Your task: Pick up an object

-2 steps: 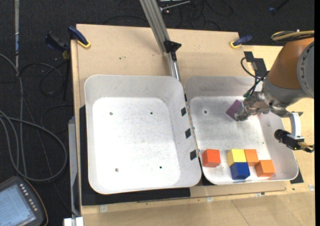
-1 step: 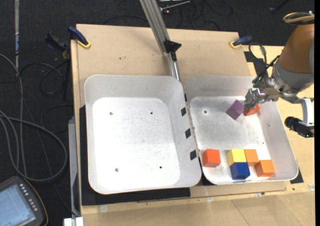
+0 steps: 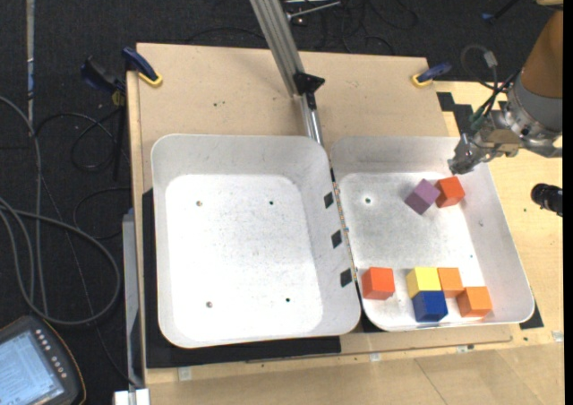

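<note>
The gripper [image 3: 466, 159] is hanging over the back right part of the right bin [image 3: 501, 233], at the end of the grey arm [image 3: 537, 99] that is reaching in from the right. Whether it is open or closed cannot be told, and no block is showing in its grasp.

Just in front of it and to its left, 2 blocks are sitting on the bin floor: an orange cube [image 3: 449, 191] and a purple block [image 3: 421, 196], the 2 touching or nearly touching, the purple one turned at an angle. They are lying close under the gripper, with nothing between them and it.

Along the front of the same bin 5 more blocks are resting. A second orange block [image 3: 378, 282] is sitting alone near the front left corner. To its right a cluster is crowding together: a yellow cube [image 3: 423, 280], a blue cube [image 3: 430, 305] just in front of it, a third orange block [image 3: 449, 279] beside the yellow one, and a fourth orange block [image 3: 474, 301] nearest the front right rim.

The left bin [image 3: 170, 215] is lying beside the right one, their rims meeting along the middle. A slanted metal pole [image 3: 273, 22] is running down from the top to the seam between the bins. 2 clamps with yellow tips [image 3: 141, 67] [image 3: 430, 74] are gripping the back corners of the wooden bench [image 3: 224, 94]. Black cables [image 3: 54, 170] are trailing over the dark floor on the left, and a handheld screen unit [image 3: 31, 367] is lying at the bottom left corner; its display text is too small to read.
</note>
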Controlling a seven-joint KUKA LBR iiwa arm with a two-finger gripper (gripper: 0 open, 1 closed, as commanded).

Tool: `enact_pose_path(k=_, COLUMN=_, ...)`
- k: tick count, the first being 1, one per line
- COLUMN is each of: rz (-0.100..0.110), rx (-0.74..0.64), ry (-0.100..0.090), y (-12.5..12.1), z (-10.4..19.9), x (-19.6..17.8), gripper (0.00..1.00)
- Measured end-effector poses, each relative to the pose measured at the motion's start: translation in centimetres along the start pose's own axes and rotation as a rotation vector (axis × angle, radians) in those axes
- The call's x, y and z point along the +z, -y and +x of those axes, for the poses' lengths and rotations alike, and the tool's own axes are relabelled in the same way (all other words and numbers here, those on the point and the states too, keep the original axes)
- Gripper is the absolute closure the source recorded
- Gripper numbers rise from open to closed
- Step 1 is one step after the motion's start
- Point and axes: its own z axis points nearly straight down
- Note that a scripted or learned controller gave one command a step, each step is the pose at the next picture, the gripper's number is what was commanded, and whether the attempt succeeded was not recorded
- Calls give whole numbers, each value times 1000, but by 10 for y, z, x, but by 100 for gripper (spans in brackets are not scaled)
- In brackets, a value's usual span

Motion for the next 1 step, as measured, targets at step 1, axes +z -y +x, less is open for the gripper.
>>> enact_pose_path(k=1, rz=6, rx=1, ry=-2, y=-1, z=0, x=-7, gripper=100)
